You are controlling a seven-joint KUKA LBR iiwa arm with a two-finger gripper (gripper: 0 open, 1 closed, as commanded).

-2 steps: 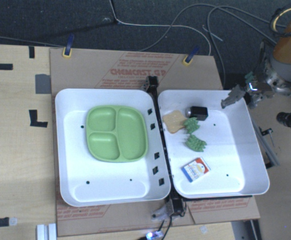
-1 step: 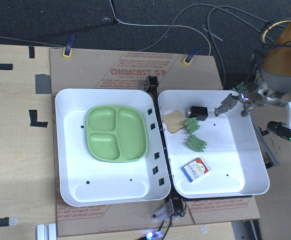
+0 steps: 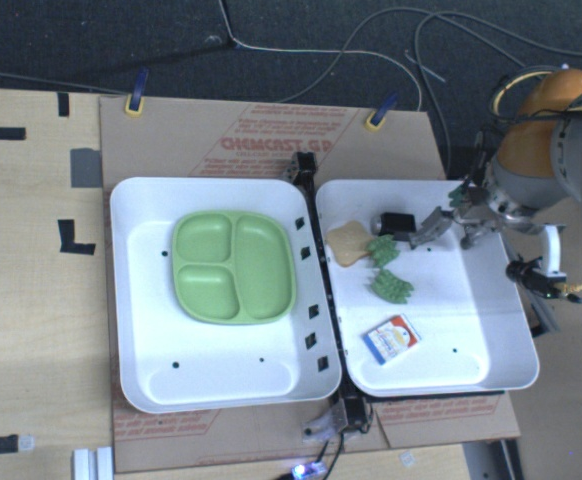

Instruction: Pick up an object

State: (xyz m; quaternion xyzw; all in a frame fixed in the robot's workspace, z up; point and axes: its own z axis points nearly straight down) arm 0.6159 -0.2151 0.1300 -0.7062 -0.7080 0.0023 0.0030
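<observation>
The wooden desk (image 3: 31, 298) carried a sheet of brown printed cardboard (image 3: 271, 138), held at its far edge by two yellow-and-blue clamps (image 3: 134, 101). On the cardboard stood two shallow white plastic bins side by side: the left bin (image 3: 141, 348) and the right bin (image 3: 491, 358), joined along a black hinged seam. The grey arm with its orange band (image 3: 536, 148) reached in from the right, over the far right corner of the right bin.

A pale green divided plate with three compartments (image 3: 235, 266) lay flat in the middle of the left bin.

The gripper (image 3: 403, 224) pointed leftward into the far part of the right bin, its dark tip just beside a tan flat piece (image 3: 348, 242); whether the fingers were open or closed could not be told. Touching the tan piece's right edge lay a small green leafy toy (image 3: 383, 250), and a second green leafy toy (image 3: 392, 287) lay near it toward the bin's centre. A small blue, white and red packet (image 3: 391, 339) lay apart, nearer the front wall.
</observation>
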